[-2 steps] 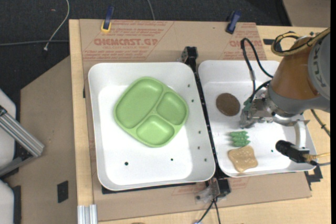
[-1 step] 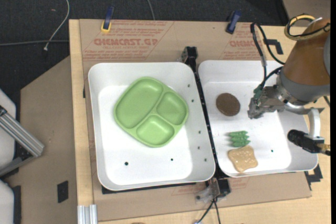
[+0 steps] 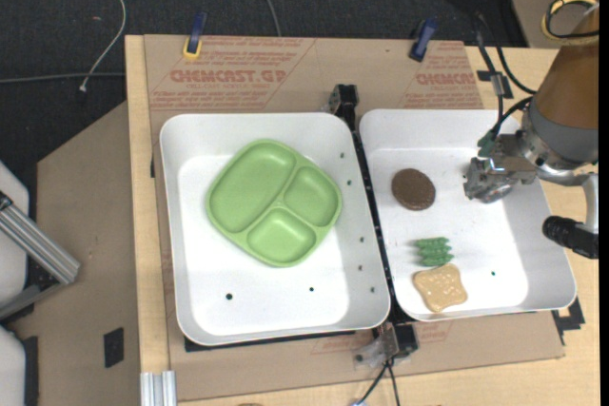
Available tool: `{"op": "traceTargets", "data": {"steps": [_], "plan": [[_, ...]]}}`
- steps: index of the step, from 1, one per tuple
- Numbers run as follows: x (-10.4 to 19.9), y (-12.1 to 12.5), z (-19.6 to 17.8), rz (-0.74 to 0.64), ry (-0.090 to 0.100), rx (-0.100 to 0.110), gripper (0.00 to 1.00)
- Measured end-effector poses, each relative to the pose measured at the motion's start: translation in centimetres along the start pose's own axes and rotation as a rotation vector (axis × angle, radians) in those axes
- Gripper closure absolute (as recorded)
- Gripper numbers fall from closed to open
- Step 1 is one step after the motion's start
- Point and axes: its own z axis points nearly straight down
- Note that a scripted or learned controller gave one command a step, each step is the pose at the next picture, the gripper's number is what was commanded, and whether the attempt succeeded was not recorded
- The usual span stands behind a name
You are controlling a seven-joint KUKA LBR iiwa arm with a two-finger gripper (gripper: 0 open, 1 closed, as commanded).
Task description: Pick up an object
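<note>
Presently, the approach step is judged in hand; the two-finger gripper is poised right of the round brown cookie-like disc in the right white bin; its finger spacing cannot be told; leftward descent is called for.

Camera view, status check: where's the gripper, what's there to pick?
Gripper over right bin, nothing seen between fingers. Brown cookie, green beans, toast lying loose. Green plate in left bin. Nothing blocking.
</note>
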Motion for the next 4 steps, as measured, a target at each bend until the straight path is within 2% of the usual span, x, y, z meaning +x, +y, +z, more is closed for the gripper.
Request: {"op": "traceTargets", "data": {"steps": [1,4], "plan": [[0.0,0.0,1.2,0.001,0.003,0.009,1.0],[14.9,4.3,0.9,-0.003,0.002,0.004,1.0]]}}
